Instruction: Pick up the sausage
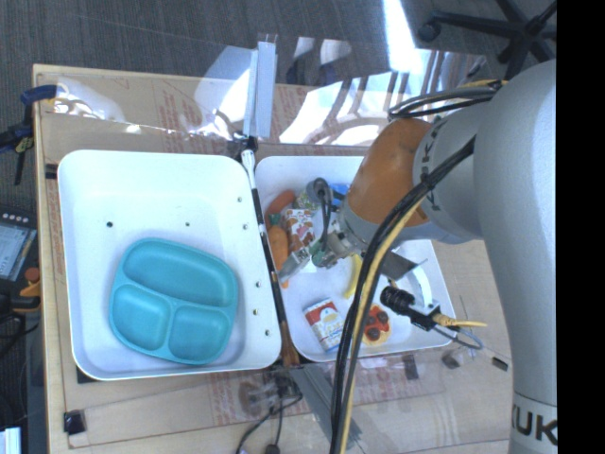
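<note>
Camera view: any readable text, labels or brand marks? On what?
"KU" on the arm's base, cropped by the frame edge.
Small carton in the right bin: printing too small to read.
Packet beside the pincer: blurred, unreadable.

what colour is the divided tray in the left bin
Turquoise blue tray, best seen in the camera view.

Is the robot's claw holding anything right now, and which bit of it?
It cannot be told. The gripper is low in the right bin, right next to the sausage, but the arm hides its tips.
</note>
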{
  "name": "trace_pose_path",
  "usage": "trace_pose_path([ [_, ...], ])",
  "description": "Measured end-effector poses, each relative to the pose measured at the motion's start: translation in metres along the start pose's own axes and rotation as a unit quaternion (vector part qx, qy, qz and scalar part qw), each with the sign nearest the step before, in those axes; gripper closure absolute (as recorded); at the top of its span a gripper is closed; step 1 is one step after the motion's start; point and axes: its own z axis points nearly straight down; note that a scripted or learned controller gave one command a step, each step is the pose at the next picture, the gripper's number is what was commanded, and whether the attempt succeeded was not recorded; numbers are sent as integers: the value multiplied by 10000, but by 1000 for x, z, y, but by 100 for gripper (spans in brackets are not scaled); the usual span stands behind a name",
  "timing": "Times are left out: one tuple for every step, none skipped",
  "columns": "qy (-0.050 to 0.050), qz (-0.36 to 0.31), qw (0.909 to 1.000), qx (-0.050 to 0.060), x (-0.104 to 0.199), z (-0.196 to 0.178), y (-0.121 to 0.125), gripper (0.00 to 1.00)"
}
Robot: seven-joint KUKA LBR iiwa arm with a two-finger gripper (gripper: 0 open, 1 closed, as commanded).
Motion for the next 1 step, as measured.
trace_pose_path([
  [32,-914,9958,22,-47,15,78,0],
])
